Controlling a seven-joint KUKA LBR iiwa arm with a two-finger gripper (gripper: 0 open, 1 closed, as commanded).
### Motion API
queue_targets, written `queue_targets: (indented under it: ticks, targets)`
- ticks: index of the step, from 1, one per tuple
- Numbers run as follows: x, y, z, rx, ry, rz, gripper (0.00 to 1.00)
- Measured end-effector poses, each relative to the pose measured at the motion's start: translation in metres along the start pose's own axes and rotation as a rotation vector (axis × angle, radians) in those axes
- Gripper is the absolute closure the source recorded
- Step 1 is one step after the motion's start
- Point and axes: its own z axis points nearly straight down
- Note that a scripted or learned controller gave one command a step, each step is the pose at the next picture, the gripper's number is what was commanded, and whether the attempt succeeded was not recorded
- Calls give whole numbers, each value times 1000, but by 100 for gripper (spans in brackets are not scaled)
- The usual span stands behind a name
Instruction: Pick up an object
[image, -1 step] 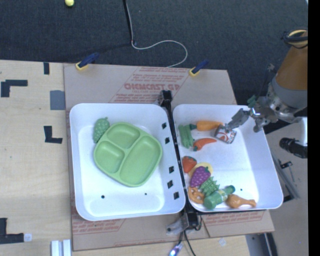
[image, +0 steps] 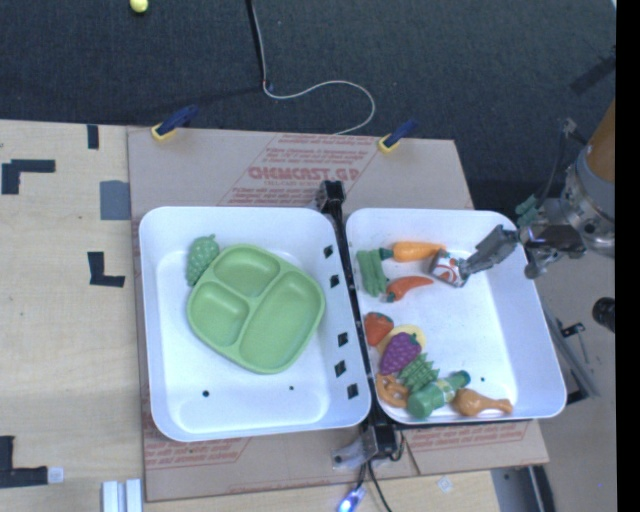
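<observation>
My gripper (image: 472, 263) reaches in from the right and hangs low over the upper right part of the right bin (image: 500, 330). Its tip is right beside a small red-and-white object (image: 445, 268), touching it or nearly so; whether that object is held I cannot tell. To the left of it lie an orange carrot (image: 415, 250), a green bean bunch (image: 370, 271) and an orange chili (image: 408, 288). Lower in the bin sit a red tomato (image: 377, 327), purple grapes (image: 397, 352), a green vegetable (image: 432, 395) and an orange gourd (image: 480, 404).
The left bin (image: 170, 390) holds a green divided plate (image: 256, 308) and a green leafy toy (image: 201, 257) at its upper left. A black divider (image: 343, 300) runs between the bins. A cable (image: 300, 90) loops behind them, and the arm's wrist (image: 575, 225) stands past the right bin's rim.
</observation>
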Motion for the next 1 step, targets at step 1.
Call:
queue_targets:
  ticks: [1]
  targets:
    - [38, -10, -183, -8, -3, 1, 0]
